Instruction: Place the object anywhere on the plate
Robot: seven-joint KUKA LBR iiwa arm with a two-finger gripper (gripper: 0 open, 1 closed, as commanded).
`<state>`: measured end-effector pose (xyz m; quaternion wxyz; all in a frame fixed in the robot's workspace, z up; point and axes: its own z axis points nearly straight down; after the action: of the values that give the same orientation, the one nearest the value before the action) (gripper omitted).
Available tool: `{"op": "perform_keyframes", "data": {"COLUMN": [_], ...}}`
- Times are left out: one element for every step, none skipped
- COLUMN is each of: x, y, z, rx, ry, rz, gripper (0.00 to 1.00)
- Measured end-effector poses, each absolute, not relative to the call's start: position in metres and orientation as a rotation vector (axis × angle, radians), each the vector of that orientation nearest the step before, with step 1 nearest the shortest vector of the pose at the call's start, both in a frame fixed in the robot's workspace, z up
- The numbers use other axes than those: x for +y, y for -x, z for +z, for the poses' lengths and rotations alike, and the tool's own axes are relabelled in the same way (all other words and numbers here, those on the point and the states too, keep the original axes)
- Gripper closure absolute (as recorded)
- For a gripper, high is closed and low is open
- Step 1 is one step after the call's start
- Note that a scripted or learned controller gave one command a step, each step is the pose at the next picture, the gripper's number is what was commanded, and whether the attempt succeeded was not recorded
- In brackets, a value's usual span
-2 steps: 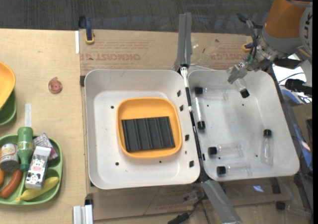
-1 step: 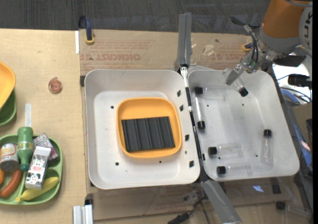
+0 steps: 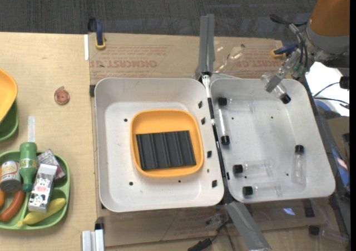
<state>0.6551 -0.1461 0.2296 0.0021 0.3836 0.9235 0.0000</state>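
White bins lie side by side: the left bin (image 3: 105, 133) bears the yellow plate (image 3: 167, 116), with a dark ribbed slab (image 3: 167, 149) lying on it. The right bin (image 3: 267, 133) holds clear vials (image 3: 298, 163) with black caps, well apart from the plate. I, the gripper (image 3: 276, 82), hang over that bin's far right corner, just beside one cap (image 3: 285, 98). Whether my grip is spread or closed I cannot tell. I judge this the picking step. Next I need a sure hold on a vial, then a carry left.
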Motion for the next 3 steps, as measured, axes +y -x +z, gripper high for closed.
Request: {"op": "perform_keyframes", "data": {"x": [-0.198, -0.21, -0.222], "y": [-0.655, -0.652, -0.652], "z": [0.231, 0.26, 0.309], "rx": [2.99, 3.021, 3.083], "ry": [-0.948, -0.842, -0.58], "rz": [0.0, 0.0, 0.0], "gripper": [1.0, 1.0, 1.0]}}
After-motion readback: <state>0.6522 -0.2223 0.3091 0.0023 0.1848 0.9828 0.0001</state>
